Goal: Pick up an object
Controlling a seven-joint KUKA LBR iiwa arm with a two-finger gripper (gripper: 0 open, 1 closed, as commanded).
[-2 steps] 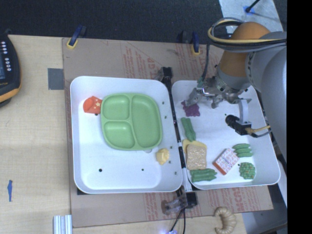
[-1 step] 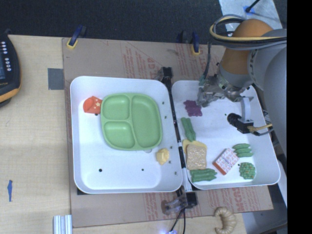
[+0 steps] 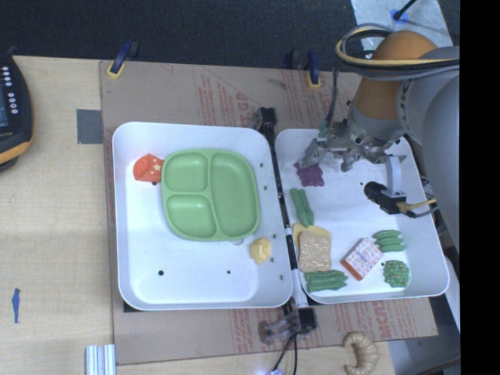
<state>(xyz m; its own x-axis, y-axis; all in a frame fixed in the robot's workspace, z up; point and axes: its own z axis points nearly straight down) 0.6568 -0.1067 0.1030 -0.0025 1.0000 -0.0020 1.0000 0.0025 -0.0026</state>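
Two bins on the desk; claw (image 3: 337,148) hangs low at the right bin's (image 3: 426,283) far-left corner, just beside the purple grape bunch (image 3: 311,175). Claw state: cannot tell. Nothing looks lifted, so grasp and raise seemingly remain.

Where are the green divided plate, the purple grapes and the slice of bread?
green divided plate (image 3: 211,194), camera view, its middle divider.
purple grapes (image 3: 311,176), camera view, centre of the bunch.
slice of bread (image 3: 315,251), camera view, its top face.

We cannot tell how the gripper (image 3: 336,153) fingers stand; the arm (image 3: 422,92) is cut off at right, hiding the bin (image 3: 426,233) corner.
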